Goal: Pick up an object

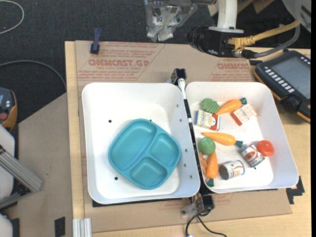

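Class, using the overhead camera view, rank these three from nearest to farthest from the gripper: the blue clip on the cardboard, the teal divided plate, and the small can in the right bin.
1. Blue clip: on the cardboard, left of the gripper at the top edge.
2. Teal divided plate: in the left bin, well below the gripper.
3. Small can: at the right bin's near edge, farthest.

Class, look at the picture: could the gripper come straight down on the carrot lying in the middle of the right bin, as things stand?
Probably yes. The carrot lies flat on the floor of the right bin with nothing on top of it. The gripper hangs beyond the bins' far edge.
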`<action>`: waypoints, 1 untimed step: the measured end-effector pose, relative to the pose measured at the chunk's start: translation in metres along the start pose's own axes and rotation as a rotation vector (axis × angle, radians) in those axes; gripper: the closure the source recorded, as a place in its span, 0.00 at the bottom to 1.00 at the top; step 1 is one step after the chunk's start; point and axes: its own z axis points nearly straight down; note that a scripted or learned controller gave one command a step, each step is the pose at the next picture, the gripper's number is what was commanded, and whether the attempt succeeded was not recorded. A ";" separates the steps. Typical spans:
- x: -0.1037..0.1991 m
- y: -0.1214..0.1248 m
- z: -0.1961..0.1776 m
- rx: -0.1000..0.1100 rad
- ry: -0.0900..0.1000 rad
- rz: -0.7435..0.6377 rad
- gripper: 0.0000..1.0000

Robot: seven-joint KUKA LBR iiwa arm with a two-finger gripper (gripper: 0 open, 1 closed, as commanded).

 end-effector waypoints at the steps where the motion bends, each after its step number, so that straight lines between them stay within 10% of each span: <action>1: 0.001 0.000 -0.011 -0.003 0.001 -0.001 1.00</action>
